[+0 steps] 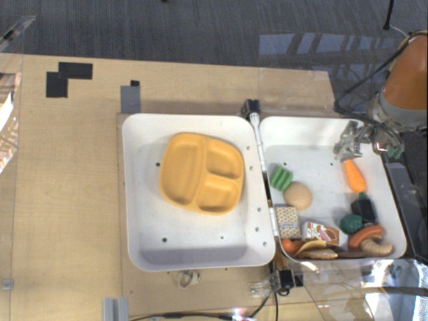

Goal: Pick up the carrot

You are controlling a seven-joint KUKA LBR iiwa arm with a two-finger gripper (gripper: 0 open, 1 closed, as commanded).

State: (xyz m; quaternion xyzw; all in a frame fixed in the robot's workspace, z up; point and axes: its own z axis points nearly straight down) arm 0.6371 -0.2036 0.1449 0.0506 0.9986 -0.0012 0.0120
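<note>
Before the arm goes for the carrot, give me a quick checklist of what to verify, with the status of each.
1. Carrot in plain sight in the right bin: ok.
2. Tool near the carrot: ok, it sits just above the carrot's upper end in the camera view.
3. Carrot already between the tool's fingers: not ok, it lies on the bin floor.
4. Fingers open enough: cannot tell.
5. Room around the carrot: ok on the left; a black piece lies close below its lower tip.
6. Yellow plate out of the way: ok, it is in the left bin.
</note>
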